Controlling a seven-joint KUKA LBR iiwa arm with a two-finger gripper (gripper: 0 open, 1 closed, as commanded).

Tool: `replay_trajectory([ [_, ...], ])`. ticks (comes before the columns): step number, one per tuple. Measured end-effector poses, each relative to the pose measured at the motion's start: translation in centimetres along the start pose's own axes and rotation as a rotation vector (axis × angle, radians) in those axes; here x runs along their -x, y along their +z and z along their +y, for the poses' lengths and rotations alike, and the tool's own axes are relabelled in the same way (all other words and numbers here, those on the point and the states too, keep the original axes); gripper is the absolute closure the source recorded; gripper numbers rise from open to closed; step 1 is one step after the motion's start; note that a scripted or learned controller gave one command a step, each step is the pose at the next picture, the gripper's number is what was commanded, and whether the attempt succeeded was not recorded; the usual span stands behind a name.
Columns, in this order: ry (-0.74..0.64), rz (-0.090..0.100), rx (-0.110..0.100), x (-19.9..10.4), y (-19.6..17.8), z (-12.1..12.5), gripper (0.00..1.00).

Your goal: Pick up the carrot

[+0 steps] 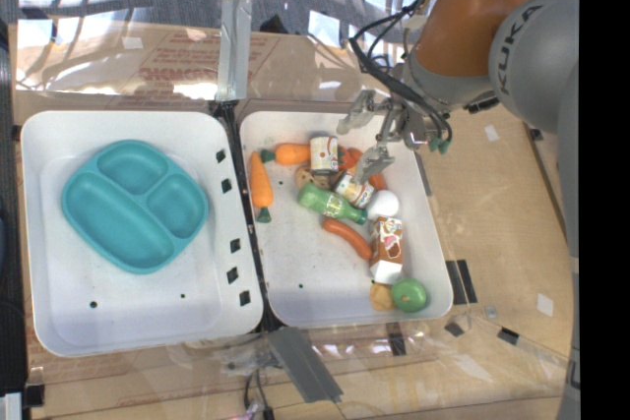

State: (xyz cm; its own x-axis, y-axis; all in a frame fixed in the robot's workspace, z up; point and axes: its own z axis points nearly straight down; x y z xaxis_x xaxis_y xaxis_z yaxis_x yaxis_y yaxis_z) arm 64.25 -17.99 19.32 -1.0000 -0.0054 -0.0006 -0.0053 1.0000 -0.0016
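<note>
Two shallow white bins sit side by side on the bench. The left bin (59, 310) holds a teal divided plate (135, 204), lying flat toward its upper left. The right bin (295, 295) holds a cluster of toy foods. The carrot (260, 184) lies near that bin's left wall, lengthwise along it, green stem end toward the viewer, apart from the other items. To its right, an orange piece (291, 153) rests beside a small can (324, 154); a green bottle (331, 204) lies slanted below them, a white egg (384, 204) just right of it. A sausage (347, 238) lies lower, next to a small carton (388, 251), and a green apple (410, 295) sits in the near right corner. The gripper (377, 135) hangs over the bin's upper right part, above the can and bottle, fingers spread apart with nothing between them, well clear of the carrot
</note>
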Motion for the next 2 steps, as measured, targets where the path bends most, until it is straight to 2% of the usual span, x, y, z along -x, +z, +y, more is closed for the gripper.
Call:
replay_trajectory([
  [1, -0.006, -0.004, -0.001, 0.2, -1.2, 0.1, 1.00],
  [2, -0.044, -0.015, -0.004, 1.7, -12.2, 0.1, 1.00],
])
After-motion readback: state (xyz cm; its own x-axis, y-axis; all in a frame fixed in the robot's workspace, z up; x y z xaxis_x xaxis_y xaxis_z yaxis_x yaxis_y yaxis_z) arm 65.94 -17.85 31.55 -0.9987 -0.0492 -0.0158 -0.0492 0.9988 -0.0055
